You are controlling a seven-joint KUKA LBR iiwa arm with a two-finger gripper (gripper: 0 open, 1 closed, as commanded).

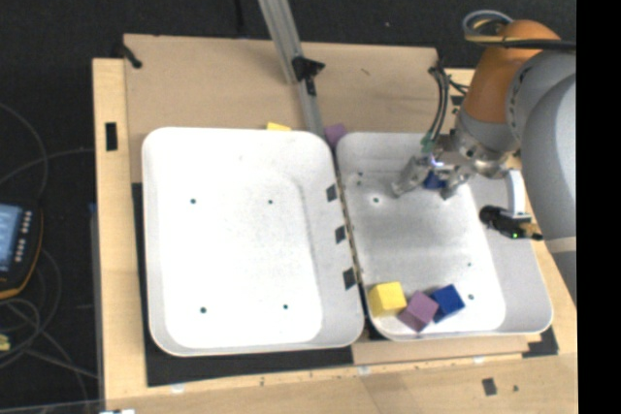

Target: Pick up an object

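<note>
Right bin [485,252]: yellow block [386,297], purple block [420,309], blue block [447,300] at 6 o'clock. Gripper [423,180] at 12 o'clock; jaws' state cannot be told. Tan table [213,82].

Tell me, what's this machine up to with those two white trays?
It is meant to pick up an object. The grey arm reaches in from the right, and its claw hangs over the far end of the right tray. Three small blocks, a yellow block, a purple block and a blue block, sit bunched at that tray's near edge, well apart from the claw. Nothing has been picked up yet.
</note>
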